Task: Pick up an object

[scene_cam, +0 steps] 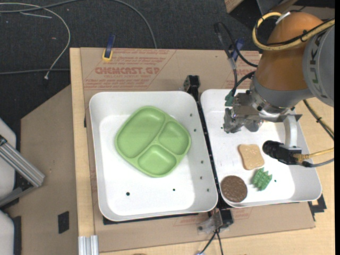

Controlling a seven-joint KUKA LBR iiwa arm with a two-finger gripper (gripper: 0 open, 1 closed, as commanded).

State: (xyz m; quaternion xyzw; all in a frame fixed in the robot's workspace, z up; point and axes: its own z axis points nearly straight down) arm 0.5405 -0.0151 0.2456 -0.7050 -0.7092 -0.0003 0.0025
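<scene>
Cardboard sheet covers the bench and runs under both bins, spreading well past the claw on every side. Left white bin sits to the view's left of the claw, well apart from it. Right white bin is the one under the claw, which hangs over its upper half. Grey arm with orange band comes in from the view's right and ends directly above the claw.

Green plate, three compartments, lies flat in the left bin, far to the view's left of the claw, nothing on it.

Claw: grey metal, pointing down over bare bin floor. Can't tell if it is spread or pressed together; nothing seen in its grasp, and it seems to touch no object.

Tan slice, bread-like, lies flat just below the claw in the view, closest item to it, apart from it. Brown disc lies further below the claw, near the bin's bottom rim. Green spiky piece, smallest, lies below the claw and a little to the view's right, just beside the disc and under the slice.
</scene>
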